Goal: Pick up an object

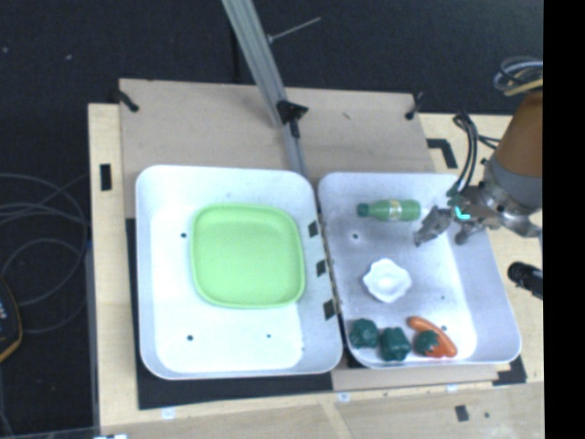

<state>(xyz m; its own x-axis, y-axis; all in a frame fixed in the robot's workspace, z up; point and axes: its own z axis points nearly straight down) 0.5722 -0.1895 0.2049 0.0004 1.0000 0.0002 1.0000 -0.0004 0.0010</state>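
The right bin (475,282) holds a small green bottle (390,210) lying on its side near the far edge, a white cup-like piece (386,280) in the middle, two dark green lumps (380,337) at the front, and an orange and red carrot-like toy (432,336) beside them. My gripper (446,227) hangs over the bin's far right part, just right of the bottle, open with its fingers spread and nothing between them. The arm's orange band (524,140) rises behind it.
The left bin (155,273) holds a light green square plate (247,255). A grey metal pole (259,58) slants up from between the bins. Cables lie on the dark floor at the left.
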